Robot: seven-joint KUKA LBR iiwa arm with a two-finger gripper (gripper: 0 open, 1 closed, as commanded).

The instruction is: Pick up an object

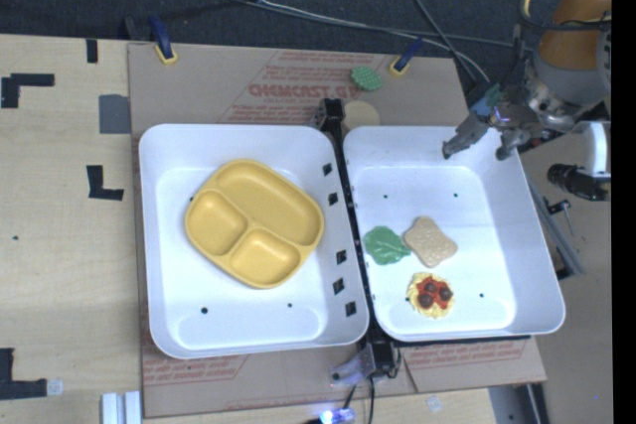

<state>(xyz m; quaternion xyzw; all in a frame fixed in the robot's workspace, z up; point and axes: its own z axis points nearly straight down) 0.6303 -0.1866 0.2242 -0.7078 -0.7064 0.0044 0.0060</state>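
Lower right of frame, right bin [497,313]: pizza-like piece [430,294] nearest the front wall; just above it a tan bread slice [429,240], with a green leaf [386,245] to its left. Left bin [164,213]: yellow divided tray [254,222], tilted. Upper right: gripper [481,141] over the right bin's far rim, fingers spread apart with nothing between them. Beyond the bins, a small green object [366,77] on cardboard.

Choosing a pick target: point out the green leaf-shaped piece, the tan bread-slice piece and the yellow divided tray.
Green leaf-shaped piece [386,245], camera view, its middle.
Tan bread-slice piece [429,240], camera view, its centre.
Yellow divided tray [254,221], camera view, the ridge where its compartments meet.
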